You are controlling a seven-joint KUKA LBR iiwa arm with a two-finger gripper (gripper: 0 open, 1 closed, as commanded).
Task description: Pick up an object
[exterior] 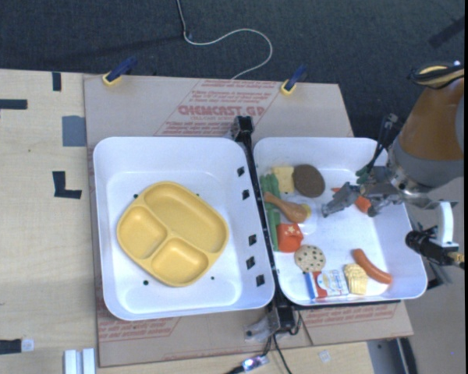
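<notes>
My gripper (339,202) hangs low over the middle of the right bin (390,162), reaching in from the right. A small orange-red piece (363,204) shows right at the gripper; I cannot tell whether it is held. Toy food lies in this bin: a brown round patty (308,180), a yellow block (283,178), a green piece (271,197), a tan drumstick (288,206), a red piece (288,238), a speckled cookie (310,256), a red sausage (371,266), a small carton (326,284) and a yellow piece (356,279).
The left bin (125,158) holds a yellow divided plate (171,232). Both bins rest on a cardboard sheet (210,107) clamped at its far edge. A white cable (218,37) loops beyond it. The arm's orange band (433,123) stands right of the right bin.
</notes>
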